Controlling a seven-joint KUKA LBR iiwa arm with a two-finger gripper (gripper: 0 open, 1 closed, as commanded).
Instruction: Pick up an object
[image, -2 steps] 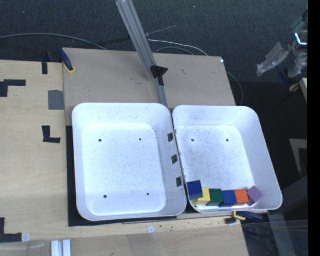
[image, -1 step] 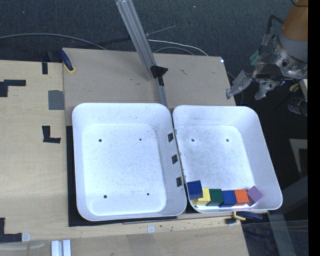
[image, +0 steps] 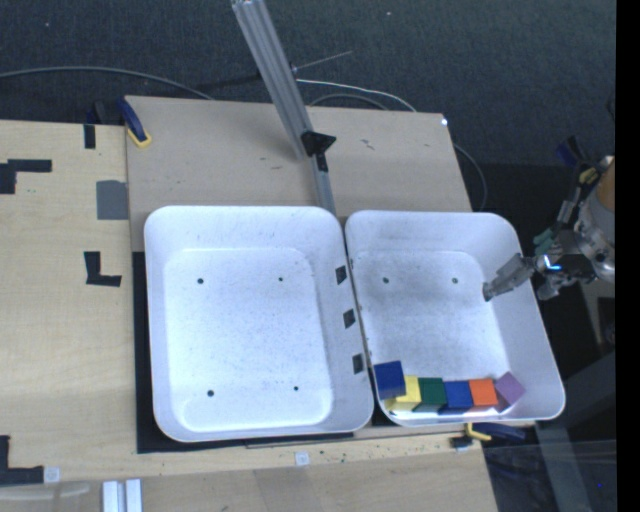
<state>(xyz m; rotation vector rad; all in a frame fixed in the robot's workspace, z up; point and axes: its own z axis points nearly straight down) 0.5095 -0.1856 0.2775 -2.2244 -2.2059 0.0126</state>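
Blocks (image: 445, 390), about seven, sit in a row along the bottom edge of the right bin (image: 440, 240), lower right of the frame. The left bin (image: 245, 225) lies beside it on the counter (image: 230, 150). At the right edge, the tool (image: 520, 275) hovers over the right bin's rim; whether it grips anything I cannot tell.

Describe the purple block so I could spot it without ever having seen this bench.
Find the right-hand white bin of the two on the bench. Along its near wall lies a row of small coloured blocks. The purple block sits at the row's right end, in the bin's corner beside the orange block; it is the only purple one and lies turned at an angle.
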